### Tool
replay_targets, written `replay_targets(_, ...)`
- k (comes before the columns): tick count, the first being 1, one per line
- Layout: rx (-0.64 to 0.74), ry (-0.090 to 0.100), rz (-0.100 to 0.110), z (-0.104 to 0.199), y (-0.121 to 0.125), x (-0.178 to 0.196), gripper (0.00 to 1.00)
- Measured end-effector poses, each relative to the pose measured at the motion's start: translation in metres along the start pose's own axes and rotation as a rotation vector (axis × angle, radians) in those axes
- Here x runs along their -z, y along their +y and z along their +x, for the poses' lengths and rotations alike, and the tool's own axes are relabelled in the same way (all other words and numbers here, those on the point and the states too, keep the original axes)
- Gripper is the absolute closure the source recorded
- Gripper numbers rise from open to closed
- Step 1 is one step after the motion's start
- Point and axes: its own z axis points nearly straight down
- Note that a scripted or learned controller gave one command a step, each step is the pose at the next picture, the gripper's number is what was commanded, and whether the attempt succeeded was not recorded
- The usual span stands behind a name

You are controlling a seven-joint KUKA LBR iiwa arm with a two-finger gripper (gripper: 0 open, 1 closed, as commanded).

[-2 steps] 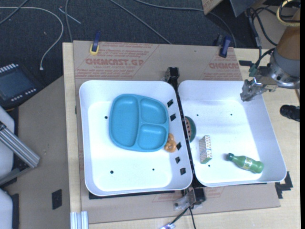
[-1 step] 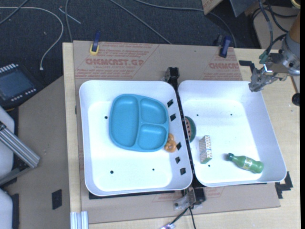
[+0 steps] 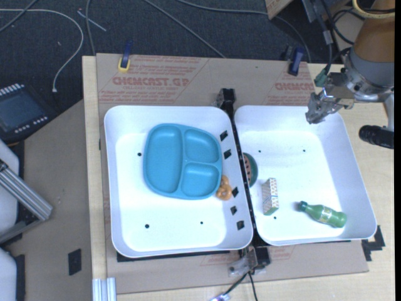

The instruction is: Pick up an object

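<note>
A green bottle [image 3: 322, 214] lies on its side near the front right corner of the right bin [image 3: 326, 158]. A small silver-patterned packet [image 3: 270, 195] rests left of it. A round brownish object [image 3: 250, 168] sits against the bin's left wall. My gripper [image 3: 317, 113] hangs over the back right part of the right bin, well behind all these objects, with nothing visible between its fingers. In the left bin [image 3: 125, 174] a blue divided plate [image 3: 183, 161] lies flat, and a small orange-brown piece [image 3: 223, 189] touches its right front edge.
The bins sit side by side on a cardboard sheet [image 3: 188, 74] held by blue clamps [image 3: 126, 56] at the back. Black clips run along the divider [image 3: 233, 168] between the bins. Cables lie on the dark floor behind the bench.
</note>
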Motion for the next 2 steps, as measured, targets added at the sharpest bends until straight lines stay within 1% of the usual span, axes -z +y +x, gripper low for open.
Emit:
replay_targets(1, 0.000, 0.000, 0.000, 0.056, -0.007, 0.001, 1.00)
replay_targets(2, 0.000, 0.000, 0.002, 0.108, -0.014, -0.020, 1.00)
